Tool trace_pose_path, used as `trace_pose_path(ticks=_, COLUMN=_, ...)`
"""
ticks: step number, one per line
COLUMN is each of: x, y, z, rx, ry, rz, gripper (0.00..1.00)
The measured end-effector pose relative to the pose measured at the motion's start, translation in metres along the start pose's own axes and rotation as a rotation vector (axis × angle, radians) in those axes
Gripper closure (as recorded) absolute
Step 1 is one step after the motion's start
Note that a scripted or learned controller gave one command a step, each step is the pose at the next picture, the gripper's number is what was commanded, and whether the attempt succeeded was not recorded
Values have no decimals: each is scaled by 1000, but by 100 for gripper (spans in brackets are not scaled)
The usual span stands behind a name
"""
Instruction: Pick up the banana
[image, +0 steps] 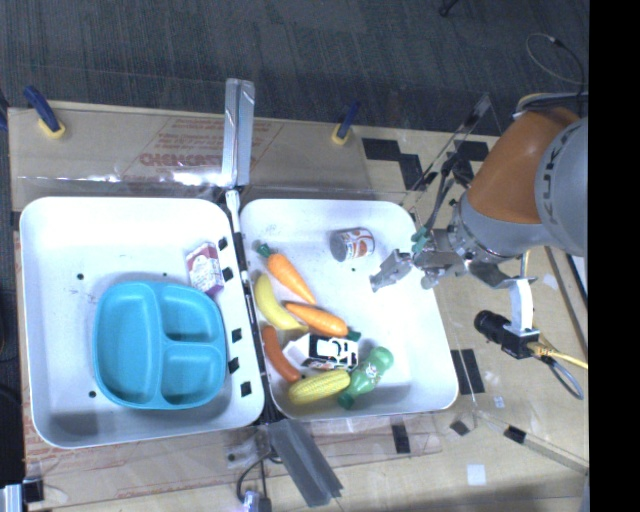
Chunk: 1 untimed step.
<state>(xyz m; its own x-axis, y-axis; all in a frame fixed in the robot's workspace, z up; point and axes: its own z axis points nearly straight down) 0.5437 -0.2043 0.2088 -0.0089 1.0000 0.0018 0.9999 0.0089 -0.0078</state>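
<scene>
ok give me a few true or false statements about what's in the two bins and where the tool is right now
1. The banana lies in the right bin, near the divider. True.
2. The blue plate sits in the right bin. False: it is in the left bin.
3. The tool is clamped on the banana. False: it sits over the right bin's right side, apart from the banana.
4. A small can lies in the right bin's upper part. True.
5. An orange carrot lies beside the banana. True.
</scene>
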Motion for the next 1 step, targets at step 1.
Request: trace_pose_path(ticks=1, x=14, y=37, z=40, rx=-1, ry=0, rz=-200, gripper=0)
